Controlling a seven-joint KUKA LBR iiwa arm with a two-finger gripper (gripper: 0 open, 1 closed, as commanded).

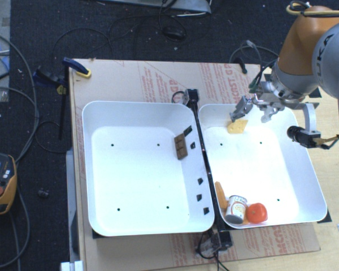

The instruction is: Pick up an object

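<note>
Hanging over the far left corner of the right bin (313,179), the gripper (254,109) is seen with its two fingers apart, one tip just above the yellow wedge (237,127) and the other to its right; nothing is held between them. The wedge, lying near the far wall of that bin, is judged to be the thing aimed at. It is judged light and probably soft, like foam or toy cheese, so it may be squashed or pushed aside; a grip across its flat sides is advised. At the near left corner of the same bin a small can (235,208), a red tomato (256,212) and an orange carrot (220,194) are crowded together. In the left bin (101,123) a brown bar (181,147) lies near the right wall.
</note>
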